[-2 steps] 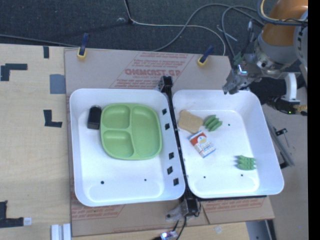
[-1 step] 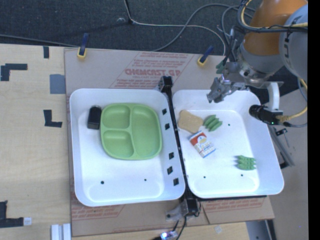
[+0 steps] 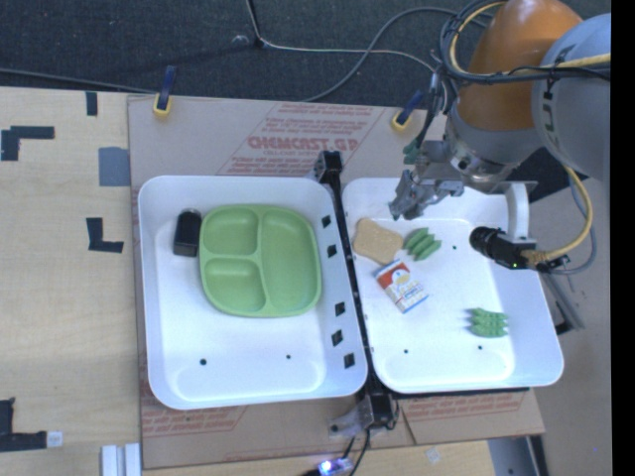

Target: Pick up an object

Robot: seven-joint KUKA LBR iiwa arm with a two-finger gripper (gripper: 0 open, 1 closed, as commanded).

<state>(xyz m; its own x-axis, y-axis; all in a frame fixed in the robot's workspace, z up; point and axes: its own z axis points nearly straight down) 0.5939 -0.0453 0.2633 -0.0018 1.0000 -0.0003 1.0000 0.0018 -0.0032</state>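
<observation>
Table (image 3: 60, 266), light wood, carrying a cardboard sheet (image 3: 298, 137) with two white bins side by side. Left bin (image 3: 164, 296): one green divided plate (image 3: 260, 261) at centre; one small black block (image 3: 187, 233) touching its 9 o'clock edge. Right bin (image 3: 526, 355): one tan slab, possibly a sponge or bread piece (image 3: 377, 240), near the bin's 10 o'clock corner; one green leafy item (image 3: 422, 244) just beside it at 3 o'clock; one small red-and-white carton (image 3: 401, 286) at the slab's 5 o'clock, lying tilted; a second green item (image 3: 487, 322) well apart toward the bin's 4 o'clock. Gripper (image 3: 409, 202): hanging over the right bin's 11 o'clock area, just above the tan slab, nothing seen between its fingers; whether they stand wide or narrow cannot be told at this angle. Arm entering from 2 o'clock.
</observation>
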